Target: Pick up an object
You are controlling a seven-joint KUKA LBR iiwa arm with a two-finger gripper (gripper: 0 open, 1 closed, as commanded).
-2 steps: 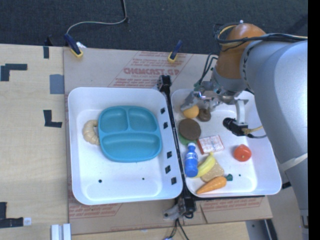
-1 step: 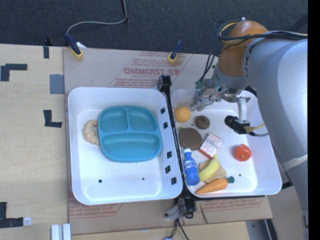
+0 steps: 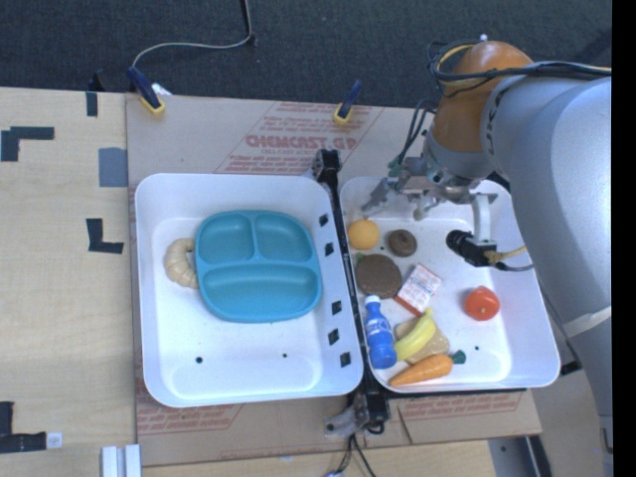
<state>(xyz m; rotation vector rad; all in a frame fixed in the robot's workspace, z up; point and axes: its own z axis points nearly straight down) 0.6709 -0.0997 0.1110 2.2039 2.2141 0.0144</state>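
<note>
orange (image 3: 364, 234) just below gripper (image 3: 405, 199)

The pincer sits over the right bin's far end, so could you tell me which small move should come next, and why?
Probably lower the pincer toward the orange or the brown cookie, the things nearest below it in the right bin; it hangs above them with nothing between its fingers.

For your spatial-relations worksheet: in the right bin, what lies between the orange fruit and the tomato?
In the camera view, between the orange fruit and the tomato lie a small brown round piece and a red-and-white packet.
</note>
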